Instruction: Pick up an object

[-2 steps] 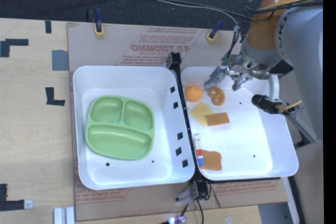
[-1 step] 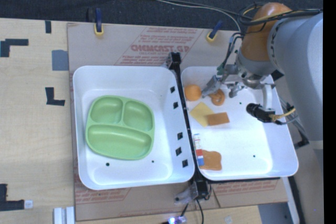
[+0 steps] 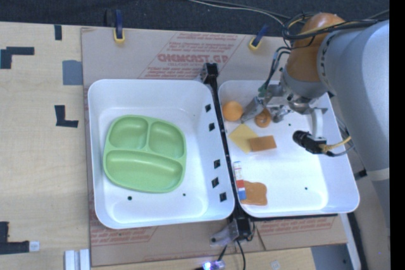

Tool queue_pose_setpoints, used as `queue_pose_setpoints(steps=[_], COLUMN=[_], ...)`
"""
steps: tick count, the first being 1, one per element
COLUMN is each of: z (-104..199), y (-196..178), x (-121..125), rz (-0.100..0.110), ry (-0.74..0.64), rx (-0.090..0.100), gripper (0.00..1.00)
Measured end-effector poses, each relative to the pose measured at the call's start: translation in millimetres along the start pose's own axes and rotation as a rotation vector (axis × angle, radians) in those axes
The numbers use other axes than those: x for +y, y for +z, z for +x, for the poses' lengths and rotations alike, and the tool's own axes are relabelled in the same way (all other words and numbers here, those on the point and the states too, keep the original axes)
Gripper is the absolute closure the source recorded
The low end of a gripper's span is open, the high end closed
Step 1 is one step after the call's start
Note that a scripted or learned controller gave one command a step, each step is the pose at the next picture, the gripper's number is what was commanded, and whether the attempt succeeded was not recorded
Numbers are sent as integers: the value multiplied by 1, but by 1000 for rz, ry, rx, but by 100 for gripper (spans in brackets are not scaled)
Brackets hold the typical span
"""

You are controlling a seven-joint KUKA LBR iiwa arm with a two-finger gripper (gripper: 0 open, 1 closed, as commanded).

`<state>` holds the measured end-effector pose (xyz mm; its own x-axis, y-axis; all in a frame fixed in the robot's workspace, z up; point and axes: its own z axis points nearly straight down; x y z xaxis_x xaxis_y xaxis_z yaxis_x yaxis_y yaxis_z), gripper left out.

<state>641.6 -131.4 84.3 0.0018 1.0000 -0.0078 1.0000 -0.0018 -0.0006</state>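
Camera view: the gripper [image 3: 269,109] sits low in the right bin [image 3: 316,193], its fingertips blurred against a small reddish-orange object [image 3: 263,117]; finger spacing cannot be determined. An orange ball [image 3: 232,110] lies just left. The tan block [image 3: 262,143], long axis left-right, overlaps a yellow wedge [image 3: 240,135]. The left bin [image 3: 152,208] holds a green divided plate [image 3: 145,153].

Glossy smooth plastic forms the green divided plate [image 3: 144,153] and both white bins [image 3: 101,136], on matt cardboard [image 3: 183,54].
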Motion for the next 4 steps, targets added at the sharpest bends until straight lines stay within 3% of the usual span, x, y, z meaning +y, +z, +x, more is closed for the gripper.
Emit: queue_pose_setpoints(steps=[1,3,4], z=[3,11,11], y=[-12,-109,-134], x=[1,-11,-11], rz=[-2,-4,-2], ry=[-4,-4,-4], rx=[3,8,8], gripper=[100,100,100])
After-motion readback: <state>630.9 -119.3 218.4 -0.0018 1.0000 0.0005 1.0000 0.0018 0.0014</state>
